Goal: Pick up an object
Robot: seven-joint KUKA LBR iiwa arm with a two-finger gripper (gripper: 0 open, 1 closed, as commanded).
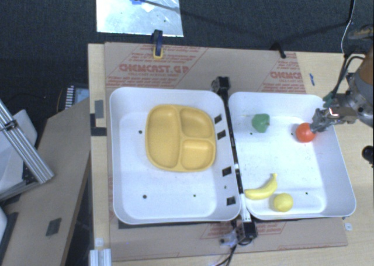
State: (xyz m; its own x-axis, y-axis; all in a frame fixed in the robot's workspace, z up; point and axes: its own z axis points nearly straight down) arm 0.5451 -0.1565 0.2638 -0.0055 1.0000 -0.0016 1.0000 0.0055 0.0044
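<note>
Two white bins sit before you on brown board (175,66) printed "CHEMCAST GP". Left bin (125,159) holds a yellow divided plate (179,137). Right bin (330,171) holds a green piece (260,121) at 11 o'clock, banana (261,189) and lemon (282,202) at 7, orange-red fruit (304,133) at 2. The gripper (321,120) touches that fruit; you cannot tell if it grips.

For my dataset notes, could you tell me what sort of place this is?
Probably a robotics lab bench: a robot arm reaches over two white bins, which hold toy food such as a banana and a yellow divided plate.
</note>
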